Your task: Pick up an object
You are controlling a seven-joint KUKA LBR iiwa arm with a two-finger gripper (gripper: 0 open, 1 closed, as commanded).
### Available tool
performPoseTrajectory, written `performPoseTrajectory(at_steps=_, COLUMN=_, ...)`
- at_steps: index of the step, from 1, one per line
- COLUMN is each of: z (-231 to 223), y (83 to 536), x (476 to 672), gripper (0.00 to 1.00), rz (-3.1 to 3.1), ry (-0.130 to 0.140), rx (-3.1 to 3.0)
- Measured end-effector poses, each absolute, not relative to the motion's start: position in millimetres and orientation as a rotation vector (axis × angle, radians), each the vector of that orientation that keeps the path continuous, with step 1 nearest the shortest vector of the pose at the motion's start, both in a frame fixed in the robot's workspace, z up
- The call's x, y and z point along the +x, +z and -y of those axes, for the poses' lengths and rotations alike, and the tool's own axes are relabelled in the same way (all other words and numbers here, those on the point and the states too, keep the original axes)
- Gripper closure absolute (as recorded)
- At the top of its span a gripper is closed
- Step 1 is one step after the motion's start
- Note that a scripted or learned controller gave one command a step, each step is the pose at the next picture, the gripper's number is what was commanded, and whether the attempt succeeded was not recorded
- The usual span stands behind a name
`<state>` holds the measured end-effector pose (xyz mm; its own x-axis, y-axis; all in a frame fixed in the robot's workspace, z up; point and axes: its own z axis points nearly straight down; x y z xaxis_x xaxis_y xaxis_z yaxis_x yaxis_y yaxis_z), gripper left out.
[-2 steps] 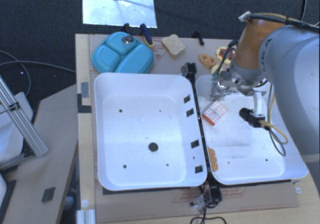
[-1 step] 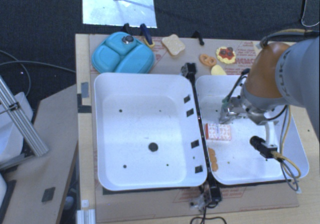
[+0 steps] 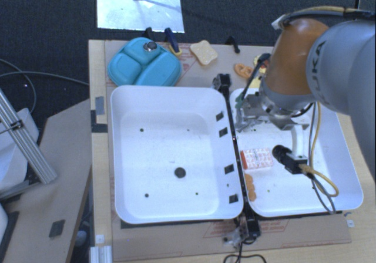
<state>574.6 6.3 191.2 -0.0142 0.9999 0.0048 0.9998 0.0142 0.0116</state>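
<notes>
Arm [image 3: 329, 50] reaches over right bin [image 3: 346, 156]. Gripper [image 3: 254, 116] low at that bin's left part; grip state cannot tell, nothing seen held. Left bin [image 3: 135, 109], left of gripper: small dark disc [image 3: 180, 172]. Box [image 3: 257, 158] lies just below gripper in view, long axis left-right; likely pick target. Orange piece [image 3: 250, 186] below box.

Box [image 3: 257, 158] in right bin [image 3: 346, 188], left bin [image 3: 126, 138] beside it, lunch tray [image 3: 144, 63] behind

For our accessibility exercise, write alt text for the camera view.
A grey robot arm reaches from the right over the right white bin, which holds a red-patterned packet. The left white bin holds a small dark disc.
</notes>
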Motion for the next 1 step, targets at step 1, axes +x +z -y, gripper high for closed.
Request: performPoseTrajectory(at_steps=1, z=-75.8, y=184.5, x=569.1, gripper=1.00, rz=-2.233, ry=0.005, rx=2.211)
